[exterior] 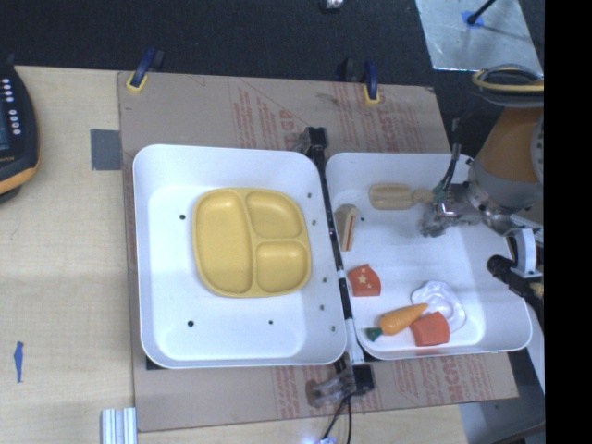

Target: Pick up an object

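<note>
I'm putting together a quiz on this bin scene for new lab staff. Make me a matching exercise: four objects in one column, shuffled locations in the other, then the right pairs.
Things:
1. yellow divided plate
2. toy carrot
3. gripper
4. blue clamp

Places:
A. near the front of the right bin
B. on the far edge of the cardboard sheet
C. middle of the left bin
D. over the far part of the right bin

Pairs: 1-C, 2-A, 3-D, 4-B

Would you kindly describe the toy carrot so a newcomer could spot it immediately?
Look in the right-hand bin, near its front edge. The carrot lies there beside a red block, and it alone is long, tapered and orange with a green tip.
</note>
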